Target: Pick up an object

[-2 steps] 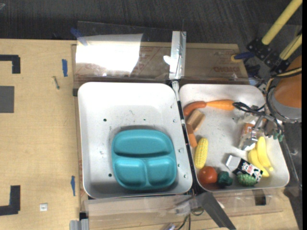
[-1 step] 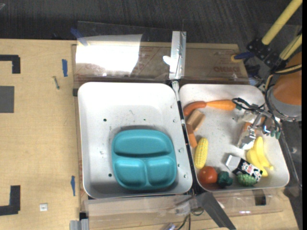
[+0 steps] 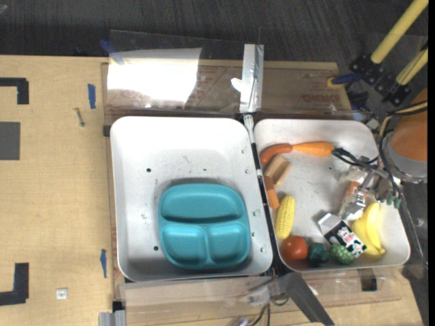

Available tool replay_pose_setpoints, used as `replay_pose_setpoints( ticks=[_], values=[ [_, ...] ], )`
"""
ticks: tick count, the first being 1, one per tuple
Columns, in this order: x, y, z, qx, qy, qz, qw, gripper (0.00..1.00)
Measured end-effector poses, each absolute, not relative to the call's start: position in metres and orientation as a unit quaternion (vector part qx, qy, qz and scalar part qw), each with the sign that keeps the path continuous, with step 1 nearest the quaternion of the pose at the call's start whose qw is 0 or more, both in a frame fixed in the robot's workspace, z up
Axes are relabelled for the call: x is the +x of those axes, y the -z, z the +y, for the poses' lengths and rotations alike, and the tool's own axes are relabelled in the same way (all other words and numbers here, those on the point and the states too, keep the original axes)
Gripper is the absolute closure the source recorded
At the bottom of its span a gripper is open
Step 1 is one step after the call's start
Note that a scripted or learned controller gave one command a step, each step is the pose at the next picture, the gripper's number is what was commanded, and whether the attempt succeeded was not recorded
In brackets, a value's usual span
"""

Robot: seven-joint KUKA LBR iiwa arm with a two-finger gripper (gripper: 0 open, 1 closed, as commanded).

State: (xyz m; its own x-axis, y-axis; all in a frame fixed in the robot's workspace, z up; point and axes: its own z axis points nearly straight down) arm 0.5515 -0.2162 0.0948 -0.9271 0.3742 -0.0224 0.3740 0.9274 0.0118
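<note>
The right bin (image 3: pixel 309 131) holds toy food. A carrot (image 3: pixel 309 149) lies near the back, with a brown bread slice (image 3: pixel 276 172) beside it. A corn cob (image 3: pixel 285 214), a red tomato (image 3: pixel 294 248), dark green broccoli (image 3: pixel 318 253) and a yellow banana (image 3: pixel 372 228) sit toward the front. My gripper (image 3: pixel 338 228) reaches down into this bin from the right, low over the floor between the corn and the banana. A small black-and-white piece shows at its tip, right against the banana and the green items. The arm's body hides part of the bin floor.
The left bin (image 3: pixel 129 148) holds a teal divided plate (image 3: pixel 204 224) at its front. A metal divider (image 3: pixel 251 80) stands behind the seam between the bins. Yellow-and-black frame legs (image 3: pixel 394 39) rise at the back right. The orange wrist band (image 3: pixel 410 148) hangs over the right bin's rim.
</note>
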Motion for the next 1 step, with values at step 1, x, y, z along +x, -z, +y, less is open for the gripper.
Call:
replay_pose_setpoints(
  ticks=[1],
  values=[
    [0.519,-0.0889,-0.2107,0.199,-0.0004,0.98,0.006,0.0]
  ],
)
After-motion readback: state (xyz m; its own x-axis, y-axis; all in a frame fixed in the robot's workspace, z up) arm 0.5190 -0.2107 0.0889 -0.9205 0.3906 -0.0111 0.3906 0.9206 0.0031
